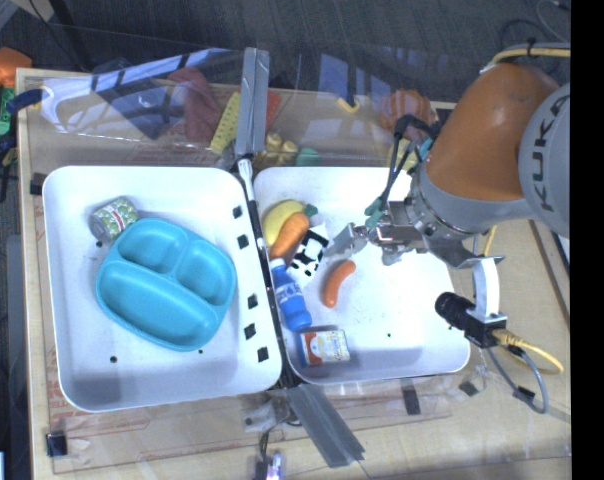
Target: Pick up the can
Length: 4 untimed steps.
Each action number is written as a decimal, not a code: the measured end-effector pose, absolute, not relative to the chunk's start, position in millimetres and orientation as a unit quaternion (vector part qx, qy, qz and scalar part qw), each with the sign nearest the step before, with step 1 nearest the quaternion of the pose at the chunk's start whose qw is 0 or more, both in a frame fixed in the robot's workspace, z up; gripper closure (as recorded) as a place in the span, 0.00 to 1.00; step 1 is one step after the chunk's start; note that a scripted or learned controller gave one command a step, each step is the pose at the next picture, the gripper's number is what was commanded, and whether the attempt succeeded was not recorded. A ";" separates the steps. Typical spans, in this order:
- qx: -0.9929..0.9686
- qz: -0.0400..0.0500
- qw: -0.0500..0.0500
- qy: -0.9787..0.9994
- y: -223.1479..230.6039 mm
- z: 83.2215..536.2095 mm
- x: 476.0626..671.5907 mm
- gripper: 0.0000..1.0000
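We cannot tell how open the gripper (354, 236) is; it hangs centre-right by the sausage toy (337, 282), well apart from the upper-left can (114, 215), risking a wrong grasp.

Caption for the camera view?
Tool over the right bin; the can lies in the left bin beside a blue tray.

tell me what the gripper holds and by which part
Nothing visibly held; the gripper is over the right bin, the can lies in the left bin.

It looks like a robotics lab: a grey and orange industrial arm (502, 138) over a wooden worktop (162, 433), with two white bins (72, 368) and a toy carrot (290, 233).
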<state>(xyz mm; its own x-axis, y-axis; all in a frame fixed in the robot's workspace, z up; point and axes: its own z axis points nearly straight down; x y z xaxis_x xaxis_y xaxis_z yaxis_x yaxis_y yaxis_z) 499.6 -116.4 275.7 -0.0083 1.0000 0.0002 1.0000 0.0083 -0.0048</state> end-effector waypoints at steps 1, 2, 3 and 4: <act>-0.784 0.002 0.003 -0.620 -161.7 149.6 545.4 0.00; -0.783 -0.010 -0.013 -0.622 -195.7 120.0 602.3 0.00; -0.755 -0.011 -0.013 -0.656 -196.3 114.2 656.7 0.00; -0.757 -0.016 -0.019 -0.652 -200.4 115.5 631.4 0.00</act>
<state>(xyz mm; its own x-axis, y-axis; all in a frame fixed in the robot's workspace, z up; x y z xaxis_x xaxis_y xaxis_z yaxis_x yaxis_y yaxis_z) 631.4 -200.4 115.5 0.1481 0.9890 -0.0006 0.9878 -0.1479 0.0489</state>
